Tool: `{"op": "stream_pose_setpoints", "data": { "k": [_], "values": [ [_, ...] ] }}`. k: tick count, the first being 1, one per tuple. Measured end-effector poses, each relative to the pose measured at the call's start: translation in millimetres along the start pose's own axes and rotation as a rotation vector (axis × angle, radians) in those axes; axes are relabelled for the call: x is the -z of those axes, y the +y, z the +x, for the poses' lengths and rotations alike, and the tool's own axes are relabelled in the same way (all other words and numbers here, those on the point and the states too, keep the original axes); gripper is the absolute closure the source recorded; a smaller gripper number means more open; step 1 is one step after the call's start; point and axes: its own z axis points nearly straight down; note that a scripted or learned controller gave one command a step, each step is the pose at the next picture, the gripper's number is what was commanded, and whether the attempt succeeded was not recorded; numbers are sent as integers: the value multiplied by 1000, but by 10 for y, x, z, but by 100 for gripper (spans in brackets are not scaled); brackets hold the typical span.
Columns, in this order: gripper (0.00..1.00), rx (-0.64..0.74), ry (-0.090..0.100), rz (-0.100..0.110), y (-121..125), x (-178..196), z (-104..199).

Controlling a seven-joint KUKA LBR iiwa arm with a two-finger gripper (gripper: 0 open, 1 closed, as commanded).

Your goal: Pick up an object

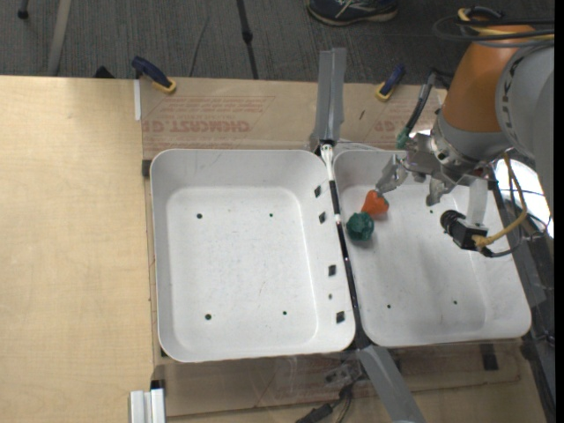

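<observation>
- Gripper: hangs over the back part of the right bin, carried by the grey arm with its orange band. Its two fingers stand spread apart, one at roughly the orange object's side and one further out toward the arm; nothing sits between them.
- Orange object: lies on the bin floor just below and to the inner side of the nearer finger, close by but not enclosed. Contact with the finger cannot be confirmed.
- Green object: lies just beyond the orange one, further from the gripper, pressed near the wall that divides the two bins. The two objects touch or nearly touch.
- Handling, as judged: both pieces look small, rounded and light, possibly soft or rubbery; neither appears fragile. A rounded shape may roll or squirt out under an off-centre squeeze. Best hold is across the widest middle, fingers dropping either side.
- Risk, as judged: the pair sit so close together, and so near the wall, that a finger may land on the neighbour or push both along.
- Count: two objects, one orange and one green; two bins, the left bin holding no objects; one gripper.
</observation>
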Motion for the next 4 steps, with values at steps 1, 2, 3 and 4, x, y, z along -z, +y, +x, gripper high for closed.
{"op": "stream_pose_setpoints", "data": {
  "k": [1, 2, 3, 4],
  "values": [
    [0, -27, 1, 0, 30, -987, -211],
    [0, -32, 1, -1, 589, -993, -67],
    [100, -30, -2, 0, 587, -907, -66],
    [100, -918, 0, 2, 46, 3, -158]
  ]
}}
